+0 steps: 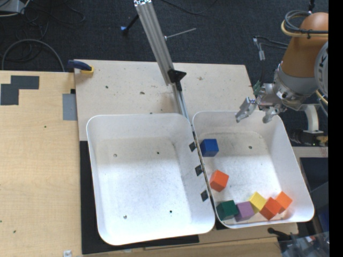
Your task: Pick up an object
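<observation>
- Reaching in from the right, the grey arm (305,52) with its orange band hangs above the far right corner of the right bin (296,159), its wrist angled down and toward the left.
- The gripper (256,111) sits over the far rim of that bin, clear of the floor and of every block; its two fingers (244,112) stand apart with nothing between them.
- A blue cube (209,147) lies on the right bin's floor near its left wall, in the far half, below and left of the gripper and well apart from it.
- An orange-red cube (218,180) lies nearer the camera, near the same left wall, about midway along the bin.
- Along the near edge of the right bin sits a row of blocks: a dark green cube (227,209) by the near left corner, a purple cube (244,211) just beside it, then a yellow cube (258,201), a red cube (270,208) and an orange cube (283,201) toward the near right corner, packed close together.
- The left bin (107,143) sits side by side with the right one, their walls touching at the middle, where small black clips (199,170) line the shared edge.
- A slanted aluminium rail (158,42) rises from the far end of that shared edge.
- Both bins rest on a pale board (123,90), with a wooden table top (37,159) at the left.
</observation>
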Available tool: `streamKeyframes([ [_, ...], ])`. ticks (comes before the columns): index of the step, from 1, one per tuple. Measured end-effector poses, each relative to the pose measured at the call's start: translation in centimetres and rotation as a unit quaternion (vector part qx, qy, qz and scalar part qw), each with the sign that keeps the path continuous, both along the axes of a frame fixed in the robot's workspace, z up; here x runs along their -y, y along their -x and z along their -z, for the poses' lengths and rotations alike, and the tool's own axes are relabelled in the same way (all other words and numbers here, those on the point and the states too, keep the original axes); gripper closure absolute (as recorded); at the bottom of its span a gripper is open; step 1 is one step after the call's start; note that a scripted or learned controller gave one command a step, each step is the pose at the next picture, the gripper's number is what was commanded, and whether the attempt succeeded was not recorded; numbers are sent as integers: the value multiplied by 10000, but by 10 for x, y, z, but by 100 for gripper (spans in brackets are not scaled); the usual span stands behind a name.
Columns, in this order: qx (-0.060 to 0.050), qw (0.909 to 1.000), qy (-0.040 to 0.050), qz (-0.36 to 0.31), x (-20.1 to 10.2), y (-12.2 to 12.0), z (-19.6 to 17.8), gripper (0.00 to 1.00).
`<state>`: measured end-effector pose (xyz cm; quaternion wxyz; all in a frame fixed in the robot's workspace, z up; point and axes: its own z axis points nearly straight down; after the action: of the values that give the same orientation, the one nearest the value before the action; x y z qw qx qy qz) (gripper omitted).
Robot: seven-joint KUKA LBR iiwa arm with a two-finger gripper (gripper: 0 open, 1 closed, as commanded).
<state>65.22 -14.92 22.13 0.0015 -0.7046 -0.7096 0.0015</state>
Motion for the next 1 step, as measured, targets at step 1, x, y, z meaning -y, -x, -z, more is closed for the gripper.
streamKeyframes([
  [1,45,10000,-11,7,-91,92,-128,0],
])
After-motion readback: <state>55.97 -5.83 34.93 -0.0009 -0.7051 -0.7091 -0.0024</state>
